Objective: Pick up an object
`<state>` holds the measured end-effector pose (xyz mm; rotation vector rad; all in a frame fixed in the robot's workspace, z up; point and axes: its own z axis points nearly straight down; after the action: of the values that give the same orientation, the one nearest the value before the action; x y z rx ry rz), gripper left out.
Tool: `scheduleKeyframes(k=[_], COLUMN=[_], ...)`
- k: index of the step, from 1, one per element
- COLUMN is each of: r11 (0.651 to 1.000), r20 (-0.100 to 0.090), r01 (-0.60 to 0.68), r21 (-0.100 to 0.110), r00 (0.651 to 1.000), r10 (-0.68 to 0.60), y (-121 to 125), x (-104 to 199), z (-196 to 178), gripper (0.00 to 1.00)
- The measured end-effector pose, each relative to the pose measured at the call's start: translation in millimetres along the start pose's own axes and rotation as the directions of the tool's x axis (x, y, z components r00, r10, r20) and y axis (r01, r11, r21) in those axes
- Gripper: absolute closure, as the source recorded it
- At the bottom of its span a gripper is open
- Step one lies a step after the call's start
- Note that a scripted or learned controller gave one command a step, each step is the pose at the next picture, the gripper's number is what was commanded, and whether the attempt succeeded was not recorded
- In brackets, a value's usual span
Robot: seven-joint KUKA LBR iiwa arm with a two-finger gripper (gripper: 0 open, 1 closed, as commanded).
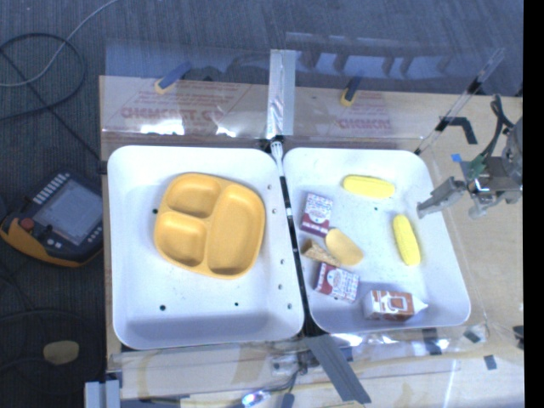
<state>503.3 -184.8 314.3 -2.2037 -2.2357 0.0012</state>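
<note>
In the right bin [442, 253], cartons [337, 281] crowd two corn cobs [406, 239].

Light wooden bench [476, 279] under both bins, seen from above at a slant; left white bin [127, 253] and right white bin [442, 253] side by side on it, rims touching along the middle; clear plastic sheeting [212, 109] with red lettering across the far part of the bench; a blue-and-yellow clip [172, 76] far left, a second clip [349, 92] far right, both on the sheeting.
</note>
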Motion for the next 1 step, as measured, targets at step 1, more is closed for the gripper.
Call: scheduleKeyframes(k=[1], r11=[0.996], r20=[-0.003], r01=[0.093], r21=[0.004], r00=[0.996], r10=[-0.093], y=[16.7], x=[-10.3], z=[182.0], gripper=[0.00])
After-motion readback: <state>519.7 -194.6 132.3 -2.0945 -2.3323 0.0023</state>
